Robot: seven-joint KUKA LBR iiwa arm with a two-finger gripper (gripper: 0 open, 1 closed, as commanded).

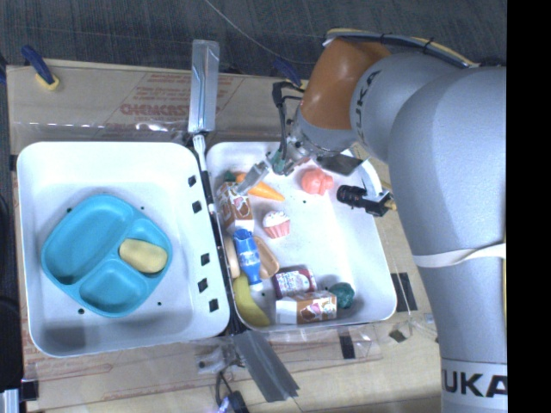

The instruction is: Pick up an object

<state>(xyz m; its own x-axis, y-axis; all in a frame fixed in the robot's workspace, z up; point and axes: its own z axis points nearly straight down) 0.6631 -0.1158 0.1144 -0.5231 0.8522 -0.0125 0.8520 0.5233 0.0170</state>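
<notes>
Looking down on the bench, we see 2 white bins side by side. Our arm [430, 144] reaches in from the right, and the gripper [280, 157] hangs low over the far end of the right bin [366, 239]; we cannot tell how its claw stands. Just beside it lie an orange carrot [267, 192] and a pink round toy [315, 181]. Nearer the middle sits a cupcake [276, 224], with a blue bottle [247, 256] along the bin's left wall, a yellow banana [248, 304] at the near corner, 2 small cartons [301, 295] and a teal ball [343, 294]. The left bin [52, 166] holds a blue divided plate [95, 261] with a yellow lump [143, 255] resting in it
</notes>
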